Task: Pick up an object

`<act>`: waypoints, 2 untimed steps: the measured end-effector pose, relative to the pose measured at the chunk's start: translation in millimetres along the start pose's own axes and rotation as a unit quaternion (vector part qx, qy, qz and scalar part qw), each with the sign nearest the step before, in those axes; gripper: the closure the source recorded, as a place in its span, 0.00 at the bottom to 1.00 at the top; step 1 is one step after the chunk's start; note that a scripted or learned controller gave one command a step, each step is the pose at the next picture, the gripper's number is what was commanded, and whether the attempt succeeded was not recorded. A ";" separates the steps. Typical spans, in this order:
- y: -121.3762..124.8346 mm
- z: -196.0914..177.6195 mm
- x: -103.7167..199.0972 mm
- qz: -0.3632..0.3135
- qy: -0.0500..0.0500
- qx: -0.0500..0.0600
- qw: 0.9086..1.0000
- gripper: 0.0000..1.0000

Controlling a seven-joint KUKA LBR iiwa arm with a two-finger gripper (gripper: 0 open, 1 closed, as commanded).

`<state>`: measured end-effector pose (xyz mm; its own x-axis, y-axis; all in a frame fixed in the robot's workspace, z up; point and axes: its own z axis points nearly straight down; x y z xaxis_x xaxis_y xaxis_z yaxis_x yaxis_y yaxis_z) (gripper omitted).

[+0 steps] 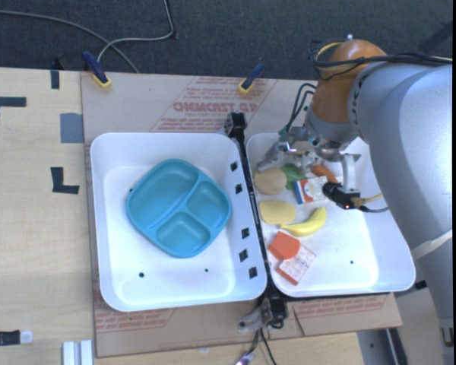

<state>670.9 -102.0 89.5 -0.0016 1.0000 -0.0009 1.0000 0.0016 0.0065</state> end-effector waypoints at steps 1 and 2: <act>-1.2 -0.4 -25.2 0.000 0.001 -0.002 1.000 0.00; -1.4 -102.8 -70.2 0.000 -0.001 0.002 1.000 0.00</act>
<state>668.9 -172.2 192.4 -0.0010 1.0000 -0.0028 1.0000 0.0010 0.0026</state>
